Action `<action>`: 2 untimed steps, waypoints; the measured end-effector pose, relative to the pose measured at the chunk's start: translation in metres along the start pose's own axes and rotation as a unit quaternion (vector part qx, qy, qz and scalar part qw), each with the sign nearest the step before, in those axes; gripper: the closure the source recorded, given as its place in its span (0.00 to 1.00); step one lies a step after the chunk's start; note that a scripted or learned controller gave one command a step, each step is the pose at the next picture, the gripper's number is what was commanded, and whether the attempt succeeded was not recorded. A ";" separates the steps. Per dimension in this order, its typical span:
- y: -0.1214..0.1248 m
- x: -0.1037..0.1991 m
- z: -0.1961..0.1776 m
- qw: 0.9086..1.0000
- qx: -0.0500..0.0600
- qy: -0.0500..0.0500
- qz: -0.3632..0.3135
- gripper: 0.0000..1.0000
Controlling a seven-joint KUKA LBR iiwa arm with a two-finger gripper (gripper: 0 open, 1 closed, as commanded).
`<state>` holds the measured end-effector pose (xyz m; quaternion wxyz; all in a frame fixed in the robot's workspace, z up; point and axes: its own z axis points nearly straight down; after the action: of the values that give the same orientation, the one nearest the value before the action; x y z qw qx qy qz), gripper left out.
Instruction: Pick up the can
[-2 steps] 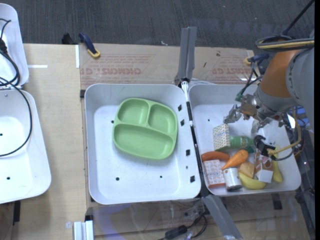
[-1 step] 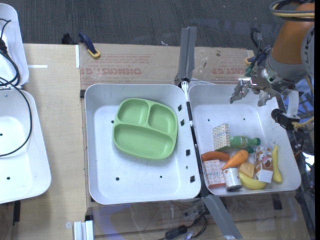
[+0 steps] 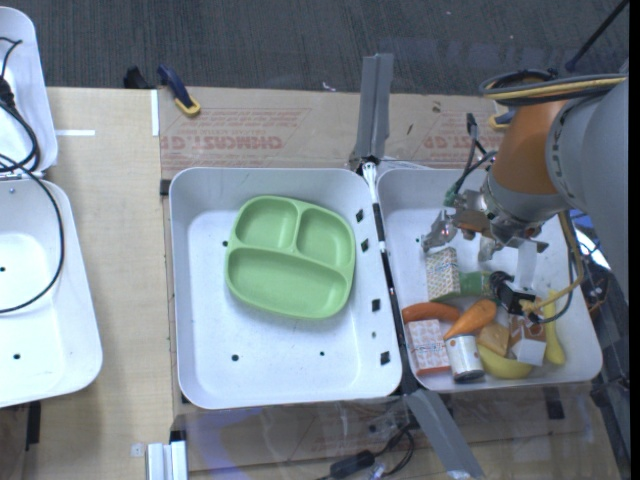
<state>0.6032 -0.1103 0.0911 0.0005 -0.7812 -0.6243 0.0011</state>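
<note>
Can (image 3: 465,358) lying on its side at near edge of right bin (image 3: 400,218), wedged beside red-and-white packet (image 3: 428,344) and touching banana (image 3: 505,366); likely rolled into the crowded corner, so a straight top grasp looks tight. Carrot (image 3: 470,319) angled just above it, other small packs heaped to the right. Further back, gripper (image 3: 470,243) hanging over mid-bin above a patterned packet (image 3: 441,273), nothing seen between fingers, open or closed impossible to tell. Well short of the can, so pick not yet made. Left bin (image 3: 190,298) carrying green divided plate (image 3: 291,256), off to the side and irrelevant to reach. Beyond, cardboard sheet (image 3: 260,133) flat behind both bins.
</note>
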 end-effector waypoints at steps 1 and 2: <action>0.044 -0.041 -0.058 0.998 -0.001 0.000 -0.058 0.00; -0.011 0.012 0.000 0.997 0.001 0.000 0.071 0.00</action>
<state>0.5946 -0.0966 0.0908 0.0011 -0.8238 -0.5668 0.0015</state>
